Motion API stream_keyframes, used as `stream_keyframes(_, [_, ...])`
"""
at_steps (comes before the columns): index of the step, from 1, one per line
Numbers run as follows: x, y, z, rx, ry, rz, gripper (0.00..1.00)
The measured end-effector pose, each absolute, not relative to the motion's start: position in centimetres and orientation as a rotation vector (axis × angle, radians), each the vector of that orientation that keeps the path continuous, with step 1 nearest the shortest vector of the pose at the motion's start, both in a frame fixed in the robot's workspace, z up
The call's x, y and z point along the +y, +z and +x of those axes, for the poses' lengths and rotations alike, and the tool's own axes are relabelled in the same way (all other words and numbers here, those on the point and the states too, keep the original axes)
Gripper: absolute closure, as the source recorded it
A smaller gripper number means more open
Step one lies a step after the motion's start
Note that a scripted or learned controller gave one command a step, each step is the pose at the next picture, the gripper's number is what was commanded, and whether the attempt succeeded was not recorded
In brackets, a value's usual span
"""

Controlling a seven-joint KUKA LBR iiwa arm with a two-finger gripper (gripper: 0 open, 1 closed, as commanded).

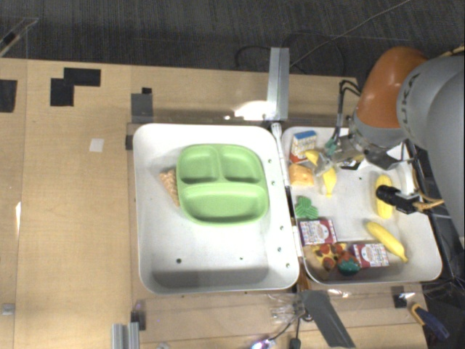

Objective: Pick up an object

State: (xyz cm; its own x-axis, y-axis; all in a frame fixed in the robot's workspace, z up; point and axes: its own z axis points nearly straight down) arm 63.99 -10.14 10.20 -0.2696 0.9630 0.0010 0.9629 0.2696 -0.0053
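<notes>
The grey arm with its orange band reaches in from the right and bends down over the far part of the right bin [434,262]. Its pincer [338,151] hangs low at the far left of that bin, just above a small yellow banana [328,181] that lies on the bin floor. Whether the pincer is spread or closed cannot be told from this angle, and nothing is plainly seen between its tips.

Around the pincer lie more things. A white and blue packet [304,141] sits at the far left corner, with an orange snack [301,174] just nearer than it. A green toy [306,208] lies against the left wall. Nearer still are a red and white carton [317,232], a cluster of small coloured pieces [333,257], and a second carton [370,254]. A long banana [386,240] lies toward the near right, and another yellow fruit [383,203] rests beside a black part of the arm.

The left bin [152,217] holds a green divided tray [221,182], with a brownish item [169,185] tucked at its left edge. Both bins rest on the wooden table [65,217].
</notes>
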Motion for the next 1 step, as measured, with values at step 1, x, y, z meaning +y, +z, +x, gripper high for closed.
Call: stream_keyframes(1, [-12.83,10.41,60.31,-2.704,-0.005,-1.61,1.0])
